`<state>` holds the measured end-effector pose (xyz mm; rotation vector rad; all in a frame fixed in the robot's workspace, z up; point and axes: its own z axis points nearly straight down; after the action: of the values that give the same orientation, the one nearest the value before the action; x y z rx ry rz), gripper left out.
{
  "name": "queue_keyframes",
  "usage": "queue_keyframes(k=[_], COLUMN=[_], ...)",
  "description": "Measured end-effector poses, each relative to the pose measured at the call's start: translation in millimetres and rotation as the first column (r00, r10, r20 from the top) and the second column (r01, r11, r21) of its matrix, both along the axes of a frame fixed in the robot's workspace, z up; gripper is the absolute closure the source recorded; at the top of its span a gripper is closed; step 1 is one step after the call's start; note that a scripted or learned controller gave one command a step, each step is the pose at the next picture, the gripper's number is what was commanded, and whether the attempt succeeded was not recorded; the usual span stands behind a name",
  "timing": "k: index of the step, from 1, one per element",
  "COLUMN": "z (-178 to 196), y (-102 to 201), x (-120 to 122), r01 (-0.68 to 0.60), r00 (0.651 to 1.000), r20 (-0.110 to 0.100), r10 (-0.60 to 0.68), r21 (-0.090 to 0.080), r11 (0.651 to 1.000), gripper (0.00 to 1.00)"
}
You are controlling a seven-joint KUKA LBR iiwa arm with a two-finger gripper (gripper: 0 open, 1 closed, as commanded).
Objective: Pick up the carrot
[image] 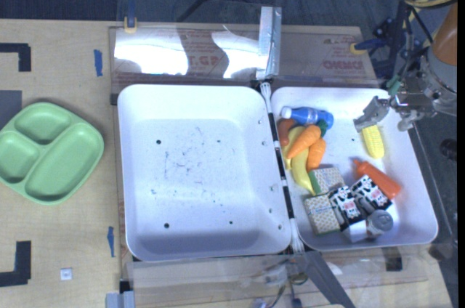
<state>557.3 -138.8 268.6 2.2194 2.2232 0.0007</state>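
A: Wooden desk [65, 52] is carrying two white bins side by side, with a green divided plate [47, 152] sitting off to the left. Dark carpet and stand legs are showing behind.

B: Logging the target. Carrot [303, 140] is lying in the right bin [425, 219], up against the wall it shares with the left bin [196, 154]. It is resting among other toy food: a blue bottle [308, 115] just above it, a banana [300, 170] just below.

A: And the tool [386, 115]?

B: It is hanging over the upper right part of the same bin, beside the corn cob [373, 140]. Two fingers are showing with a gap between them, so I am reading it as parted, moderately wide, nothing between them.

A: Key relation for the coming move?

B: Carrot is lying to the left of the tool and slightly toward the camera, well apart. Its long axis is running diagonally, from upper right down to lower left. I am judging the fingers will need to close across that axis, and the crowding neighbours are making a clean grip doubtful.

A: Any legible writing?

B: Red print is showing on the cardboard [320, 56] behind the bins, but it is upside down and too blurred to read. Checker-patterned packets [352, 199] are lying at the lower right, without readable text.
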Motion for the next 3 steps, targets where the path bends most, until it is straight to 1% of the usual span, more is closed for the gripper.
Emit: queue_keyframes(k=[1,2,3], z=[-120.8,-175.8,-170.6], y=[48.4,36.6,36.9], x=[24.6,67.7,65.7], r01=[0.074,0.065,0.066], r00=[0.997,0.998,0.998], r20=[-0.001,0.014,0.008], r10=[-0.074,-0.065,-0.066], r21=[0.0,-0.001,0.0], r11=[0.997,0.998,0.998], gripper=[0.0,0.0,1.0])
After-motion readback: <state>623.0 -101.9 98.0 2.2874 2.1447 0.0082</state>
